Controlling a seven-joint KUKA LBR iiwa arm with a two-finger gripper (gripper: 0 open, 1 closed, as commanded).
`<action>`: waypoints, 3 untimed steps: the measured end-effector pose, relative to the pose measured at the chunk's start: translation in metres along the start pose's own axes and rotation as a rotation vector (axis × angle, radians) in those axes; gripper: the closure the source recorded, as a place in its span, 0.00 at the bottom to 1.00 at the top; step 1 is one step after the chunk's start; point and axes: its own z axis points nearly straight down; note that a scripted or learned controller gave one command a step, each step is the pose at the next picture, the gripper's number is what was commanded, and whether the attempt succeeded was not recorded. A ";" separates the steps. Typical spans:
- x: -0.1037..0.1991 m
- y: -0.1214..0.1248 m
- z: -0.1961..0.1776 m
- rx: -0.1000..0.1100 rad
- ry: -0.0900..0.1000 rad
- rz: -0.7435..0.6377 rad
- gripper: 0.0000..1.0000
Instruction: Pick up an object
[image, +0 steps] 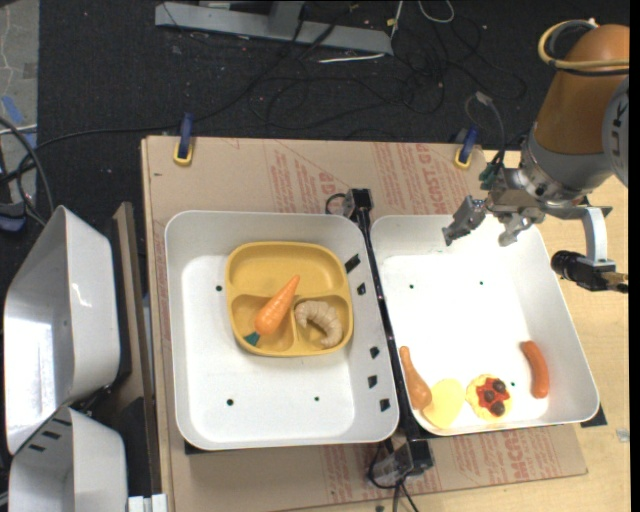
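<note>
Two shallow white bins are being borne side by side on a brown board. The left bin (200, 400) is being occupied by a yellow divided plate (290, 262) sitting toward its centre. In that plate's lower left compartment, a toy carrot (277, 305) is lying tilted, its tip pointing toward one o'clock across the divider. Just beside it, at three o'clock from the carrot, a pale shrimp (320, 322) is curled in the lower right compartment.

The right bin (470, 310) is holding its things along its six o'clock edge. An orange drumstick-shaped piece (414, 378) is lying at the seven o'clock corner, touching a pale yellow disc (446, 400). Just beside the disc, at three o'clock from it, a small yellow piece with red and dark toppings (490, 395) is lying flat. A red-orange sausage (537, 368) is lying at the five o'clock corner, a little apart from the topped piece.

The arm is reaching in from two o'clock, and the gripper (492, 222) is being held above the twelve o'clock edge of the right bin, well apart from every object there. Its two fingers are spread wide, with nothing between them; one dark fingertip (462, 222) is being seen over the bin's white floor.

Two blue-and-yellow clamps (183, 150) are gripping the board's far edge.
</note>
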 end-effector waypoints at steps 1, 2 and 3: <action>0.000 0.002 -0.007 -0.012 -0.002 -0.002 0.00; -0.005 0.000 0.056 -0.006 -0.001 0.001 0.00; -0.002 -0.002 0.120 -0.006 -0.001 0.000 0.00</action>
